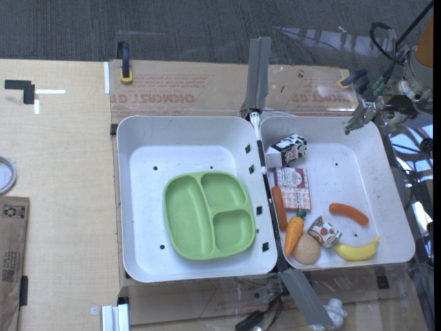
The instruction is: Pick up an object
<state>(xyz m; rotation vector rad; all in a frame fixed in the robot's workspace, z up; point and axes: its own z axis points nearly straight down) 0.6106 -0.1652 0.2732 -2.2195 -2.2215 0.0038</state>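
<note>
Left bin [131,185]: white and shallow, it holds one green divided plate [209,214] lying flat, slightly toward 5 o'clock of the bin's centre, with three compartments. Right bin [344,157]: the objects are grouped along its left wall and near edge. At 11 o'clock sits a small black-and-white carton [288,149]; just below it lies a flat red-and-white packet [293,187], with a slim red sausage-like item [278,207] beside it against the left wall. At 7 o'clock, an orange carrot [294,232] points toward a tan, rounded item [307,249], possibly a potato, though the view is too coarse to confirm. Touching that item is a small red-and-white can [325,233], tilted. At 4 o'clock lies an orange-red sausage [349,213], and at 5 o'clock a yellow banana [357,249] against the near rim. End effector [363,116]: positioned over the bin's far right corner at 1 o'clock, well apart from all the objects; nothing is seen in its grasp, and its opening cannot be determined. The desk [55,150] carries both bins.
</note>
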